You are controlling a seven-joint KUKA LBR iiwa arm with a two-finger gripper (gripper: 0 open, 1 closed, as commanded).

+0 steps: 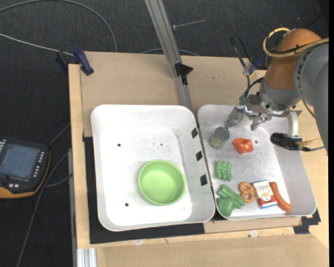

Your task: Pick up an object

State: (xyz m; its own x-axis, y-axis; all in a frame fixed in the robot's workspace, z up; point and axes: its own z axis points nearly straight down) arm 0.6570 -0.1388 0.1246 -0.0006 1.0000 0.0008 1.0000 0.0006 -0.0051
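Overhead, claw (244, 119) spread open (nothing btwn fingers) above right bin (297, 172), near orange block (242, 145).

A robotics lab: plywood bench (135, 78), teach pendant (21, 167), loose cables (62, 15), aluminium camera post (167, 36)

My arm (308, 68) is grey, with a rounded orange band (284, 62) above the wrist. A yellow cable (276, 39) loops over that band, black cables trail alongside, and the metal gripper (245, 119) is silver-grey.
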